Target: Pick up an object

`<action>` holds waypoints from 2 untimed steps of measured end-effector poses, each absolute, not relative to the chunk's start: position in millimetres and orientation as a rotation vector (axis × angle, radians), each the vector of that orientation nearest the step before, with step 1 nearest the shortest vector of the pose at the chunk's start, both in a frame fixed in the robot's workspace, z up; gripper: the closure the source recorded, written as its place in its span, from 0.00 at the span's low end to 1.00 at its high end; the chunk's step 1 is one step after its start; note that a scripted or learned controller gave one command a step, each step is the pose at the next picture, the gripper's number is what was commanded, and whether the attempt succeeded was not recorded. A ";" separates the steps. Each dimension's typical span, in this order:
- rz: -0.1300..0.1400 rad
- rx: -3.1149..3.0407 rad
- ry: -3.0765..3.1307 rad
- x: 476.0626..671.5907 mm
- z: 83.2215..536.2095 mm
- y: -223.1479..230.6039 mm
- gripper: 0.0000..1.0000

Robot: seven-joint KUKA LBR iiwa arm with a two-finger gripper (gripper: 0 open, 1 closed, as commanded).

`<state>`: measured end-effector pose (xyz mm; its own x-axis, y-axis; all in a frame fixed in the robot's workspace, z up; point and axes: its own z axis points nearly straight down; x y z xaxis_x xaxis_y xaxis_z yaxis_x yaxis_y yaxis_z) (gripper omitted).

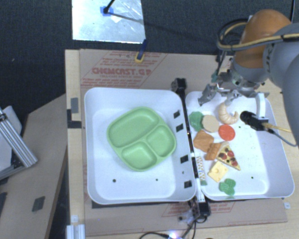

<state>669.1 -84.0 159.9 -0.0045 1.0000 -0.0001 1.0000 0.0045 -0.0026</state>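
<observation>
Over right bin far edge: gripper hovers, fingers spread, grasping nothing. Croissant just below fingertips, tomato slice and pizza slice nearer camera. Risk: crowded toys; descending fingers may straddle croissant's curve, nudge neighbours, close on air.

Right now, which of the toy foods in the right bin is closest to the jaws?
The croissant, the pale curved piece at the far end of the pile; the red tomato slice and the pizza slice lie farther away.
</observation>
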 end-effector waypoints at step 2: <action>-0.001 -2.219 -2.225 672.5 84.7 -86.1 0.00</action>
<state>672.5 -86.1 84.7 -0.0029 1.0000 -0.0004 1.0000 0.0029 0.0008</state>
